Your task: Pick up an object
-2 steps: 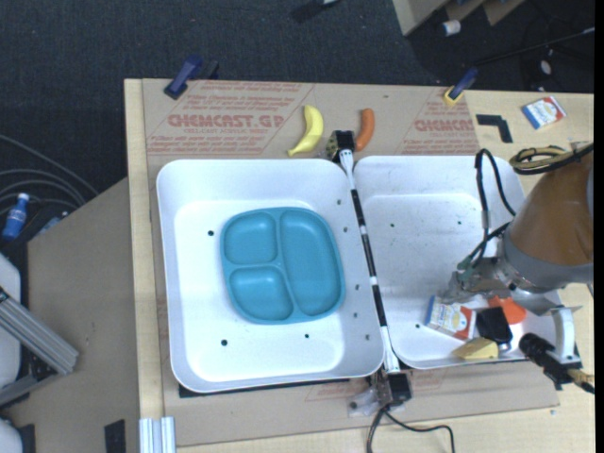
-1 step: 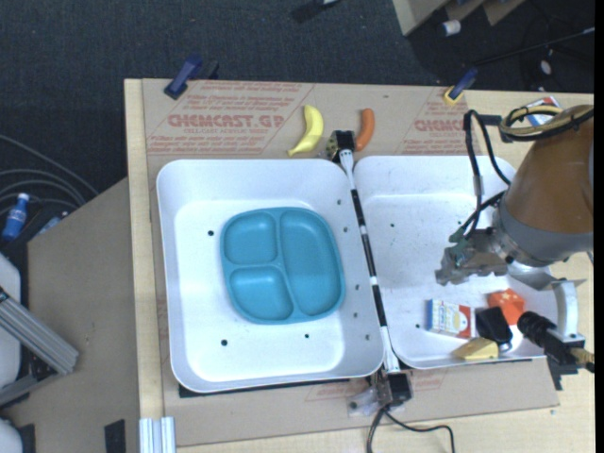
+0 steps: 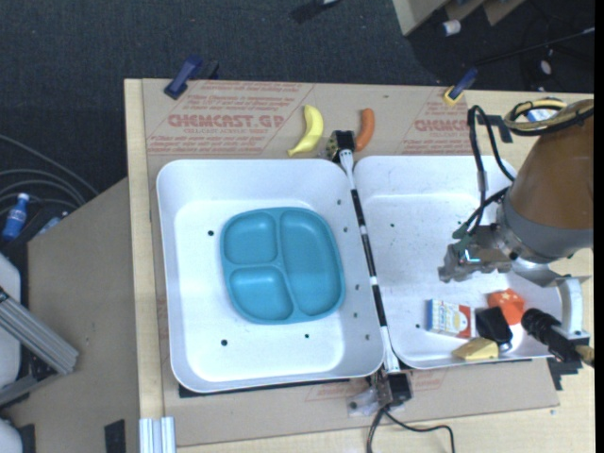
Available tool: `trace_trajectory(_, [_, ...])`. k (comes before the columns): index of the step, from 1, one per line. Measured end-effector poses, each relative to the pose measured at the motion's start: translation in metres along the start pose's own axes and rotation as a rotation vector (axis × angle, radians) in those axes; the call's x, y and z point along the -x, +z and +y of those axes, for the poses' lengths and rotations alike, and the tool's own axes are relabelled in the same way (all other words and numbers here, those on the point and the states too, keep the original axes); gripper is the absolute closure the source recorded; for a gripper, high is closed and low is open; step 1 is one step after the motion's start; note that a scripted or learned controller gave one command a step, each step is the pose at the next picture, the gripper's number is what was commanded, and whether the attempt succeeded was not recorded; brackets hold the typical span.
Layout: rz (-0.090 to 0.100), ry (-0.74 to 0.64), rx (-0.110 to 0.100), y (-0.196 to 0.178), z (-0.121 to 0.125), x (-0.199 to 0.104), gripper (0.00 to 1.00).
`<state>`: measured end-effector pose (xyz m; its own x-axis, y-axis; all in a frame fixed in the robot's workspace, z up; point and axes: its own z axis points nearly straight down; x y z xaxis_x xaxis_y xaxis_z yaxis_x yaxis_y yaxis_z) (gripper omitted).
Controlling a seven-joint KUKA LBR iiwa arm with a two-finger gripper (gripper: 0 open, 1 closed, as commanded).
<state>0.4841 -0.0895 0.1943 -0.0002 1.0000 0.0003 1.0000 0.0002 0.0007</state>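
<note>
My gripper hangs low over the middle of the right bin, with the arm reaching in from the right. Nothing shows between it and the bin floor. Near the front edge of that bin lie a small white box with blue and red print, a small orange item, a black block and a pale yellow wedge. The box is just below and slightly left of the gripper, apart from it.
The left bin holds a blue divided plate. A toy banana and an orange carrot-like piece lie on the bench behind the bins. A black divider strip runs between the bins.
</note>
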Motion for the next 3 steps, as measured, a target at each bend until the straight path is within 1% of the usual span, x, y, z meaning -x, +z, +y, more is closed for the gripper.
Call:
trace_trajectory(1, [0.000,0.000,0.001,-0.010,0.000,0.000,1.00])
trace_trajectory(2, [0.000,-0.001,0.000,-0.042,0.053,-0.035,1.00])
trace_trajectory(3, [0.000,-0.002,0.000,-0.039,0.119,-0.078,1.00])
